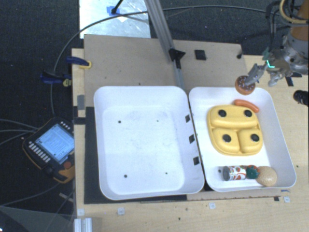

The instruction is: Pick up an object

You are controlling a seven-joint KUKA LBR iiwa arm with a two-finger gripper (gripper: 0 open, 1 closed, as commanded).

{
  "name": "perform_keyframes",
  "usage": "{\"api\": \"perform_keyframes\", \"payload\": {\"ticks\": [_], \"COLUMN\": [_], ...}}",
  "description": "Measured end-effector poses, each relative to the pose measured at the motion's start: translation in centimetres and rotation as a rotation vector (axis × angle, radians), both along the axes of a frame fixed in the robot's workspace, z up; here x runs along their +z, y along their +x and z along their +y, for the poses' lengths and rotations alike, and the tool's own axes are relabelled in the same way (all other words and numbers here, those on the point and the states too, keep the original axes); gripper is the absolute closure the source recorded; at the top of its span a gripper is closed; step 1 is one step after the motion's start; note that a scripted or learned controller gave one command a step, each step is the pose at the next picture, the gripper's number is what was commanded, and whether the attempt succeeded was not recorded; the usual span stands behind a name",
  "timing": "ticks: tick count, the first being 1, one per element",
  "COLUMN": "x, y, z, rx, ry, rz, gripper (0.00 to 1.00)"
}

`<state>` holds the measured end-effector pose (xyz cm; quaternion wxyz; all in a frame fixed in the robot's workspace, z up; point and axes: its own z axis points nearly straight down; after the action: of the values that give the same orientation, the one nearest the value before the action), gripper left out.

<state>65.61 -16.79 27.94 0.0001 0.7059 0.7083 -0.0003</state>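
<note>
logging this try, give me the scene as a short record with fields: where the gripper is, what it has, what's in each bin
gripper position: gripper above the far right corner of the right bin
gripper contents: small brown donut-like ring at its fingertips, raised at the bin's far rim
right bin contents: yellow tray with four dark spots, orange sausage-shaped piece beside its far edge, small red and white can lying on its side, tan roundish lump
left bin: left bin, white floor with small dark specks
</note>
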Motion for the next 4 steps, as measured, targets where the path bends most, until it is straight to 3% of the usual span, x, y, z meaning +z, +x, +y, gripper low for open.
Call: {"api": "perform_keyframes", "payload": {"ticks": [1,4], "x": [0.1,-13.9], "y": [0.1,-0.9], "z": [0.0,-1.1], "rx": [0.001,-0.002], "ry": [-0.001,0.0], "rz": [-0.003,0.001], "gripper": [0.0,0.0]}}
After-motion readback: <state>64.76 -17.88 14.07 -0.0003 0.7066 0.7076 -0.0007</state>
